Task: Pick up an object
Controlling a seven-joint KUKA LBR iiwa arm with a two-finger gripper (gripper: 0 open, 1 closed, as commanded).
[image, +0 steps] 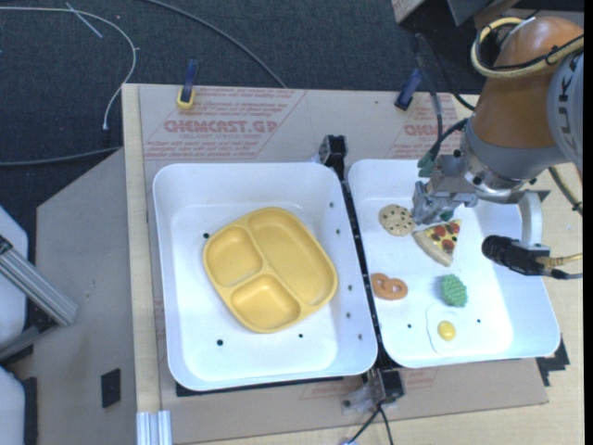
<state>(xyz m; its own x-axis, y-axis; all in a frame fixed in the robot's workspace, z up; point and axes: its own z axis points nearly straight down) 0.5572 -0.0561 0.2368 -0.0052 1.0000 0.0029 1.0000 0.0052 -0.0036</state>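
Right bin (519, 341), upper part: gripper (432, 213) low between cookie (396, 219) and pizza slice (439, 240). I can't tell its state. I'd judge approach step; next needs closing on pizza.

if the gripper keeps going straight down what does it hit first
Most likely the pizza slice: the gripper hangs right at its upper edge, with the cookie just to its left. Height is unclear from this slanted view, so it could land on bare bin floor between them.

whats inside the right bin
The right bin holds a cookie, pizza slice, pretzel, green broccoli-like piece and fried egg. The gripper covers the pizza's upper edge and the floor beneath.
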